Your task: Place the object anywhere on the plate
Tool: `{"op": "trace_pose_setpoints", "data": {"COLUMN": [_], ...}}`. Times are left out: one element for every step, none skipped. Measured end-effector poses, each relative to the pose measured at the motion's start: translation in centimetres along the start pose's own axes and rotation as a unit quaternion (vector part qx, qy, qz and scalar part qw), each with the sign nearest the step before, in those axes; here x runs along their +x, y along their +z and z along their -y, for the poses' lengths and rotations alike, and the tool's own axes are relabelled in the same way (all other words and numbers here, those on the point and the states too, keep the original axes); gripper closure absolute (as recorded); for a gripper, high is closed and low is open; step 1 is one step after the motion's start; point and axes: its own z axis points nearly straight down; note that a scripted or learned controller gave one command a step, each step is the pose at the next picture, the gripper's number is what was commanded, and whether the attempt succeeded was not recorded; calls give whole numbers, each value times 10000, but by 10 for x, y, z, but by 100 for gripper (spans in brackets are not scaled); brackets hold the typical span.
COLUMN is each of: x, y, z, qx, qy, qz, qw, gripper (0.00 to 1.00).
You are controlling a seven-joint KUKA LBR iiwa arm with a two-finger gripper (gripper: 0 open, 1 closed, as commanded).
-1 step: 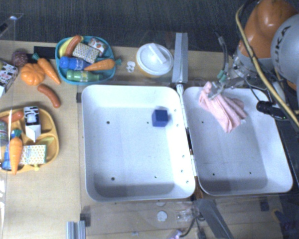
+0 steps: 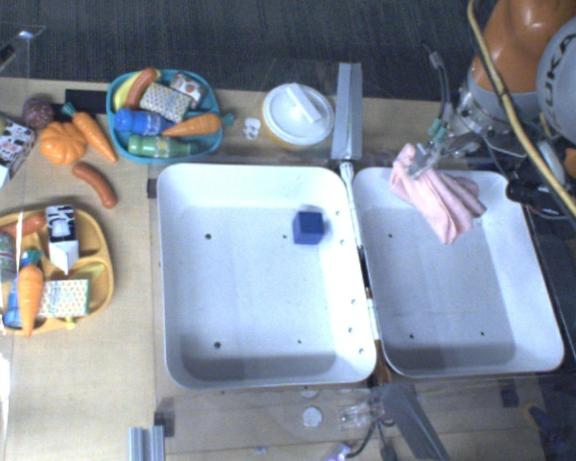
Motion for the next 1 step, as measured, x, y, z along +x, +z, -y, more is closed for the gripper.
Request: {"op": "trace_pose_setpoints", "data": {"x": [46], "y": [-9], "z": [2], "qx": [-4], "qy": [-2013], "qz": [-5], "qw": [9795], "gripper": [100]}}
